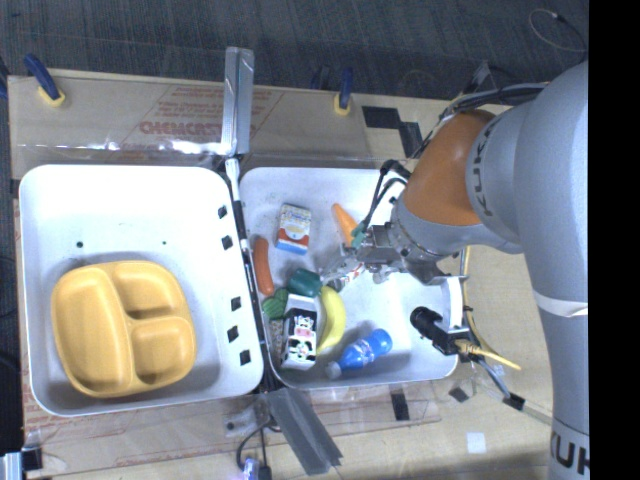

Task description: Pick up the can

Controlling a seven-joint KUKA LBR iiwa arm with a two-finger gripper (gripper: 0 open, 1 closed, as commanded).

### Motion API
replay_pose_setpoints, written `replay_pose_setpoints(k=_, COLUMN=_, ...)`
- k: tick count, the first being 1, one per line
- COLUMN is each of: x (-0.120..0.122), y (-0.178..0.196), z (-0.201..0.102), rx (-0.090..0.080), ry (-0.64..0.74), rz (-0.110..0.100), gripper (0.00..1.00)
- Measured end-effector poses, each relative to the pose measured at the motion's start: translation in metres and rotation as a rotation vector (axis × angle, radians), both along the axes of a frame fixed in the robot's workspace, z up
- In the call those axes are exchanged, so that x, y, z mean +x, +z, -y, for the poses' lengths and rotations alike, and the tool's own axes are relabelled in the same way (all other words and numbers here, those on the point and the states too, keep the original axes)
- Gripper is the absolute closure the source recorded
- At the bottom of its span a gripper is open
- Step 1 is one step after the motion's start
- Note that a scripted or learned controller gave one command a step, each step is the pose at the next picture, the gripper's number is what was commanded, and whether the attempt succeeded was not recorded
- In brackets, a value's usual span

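While the end effector (pixel 345 268) hangs low at centre frame, the approach seems in hand; I cannot tell its grip state. The can (pixel 303 285) lies just left, needing a short leftward descent.

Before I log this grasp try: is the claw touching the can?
Cannot tell. The camera view shows the claw right beside the green can, but clutter hides any contact or gap.
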State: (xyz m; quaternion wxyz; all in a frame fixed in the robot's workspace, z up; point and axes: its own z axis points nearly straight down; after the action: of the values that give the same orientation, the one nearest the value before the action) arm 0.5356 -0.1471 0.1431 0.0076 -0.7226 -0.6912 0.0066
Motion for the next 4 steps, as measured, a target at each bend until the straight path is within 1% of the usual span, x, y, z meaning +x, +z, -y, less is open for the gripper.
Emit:
replay_pose_setpoints(k=1, x=-0.001, y=0.005, z=-0.001, rx=0.001, ry=0.004, rz=-0.009, gripper=1.0)
replay_pose_setpoints(k=2, x=-0.012, y=0.02, z=-0.009, rx=0.002, ry=0.054, rz=0.009, gripper=1.0)
replay_pose_setpoints(k=3, x=-0.012, y=0.02, z=-0.01, rx=0.001, ry=0.055, rz=0.009, gripper=0.0)
replay_pose_setpoints(k=4, x=-0.008, y=-0.053, z=-0.046, rx=-0.001, ry=0.136, rz=0.016, gripper=0.0)
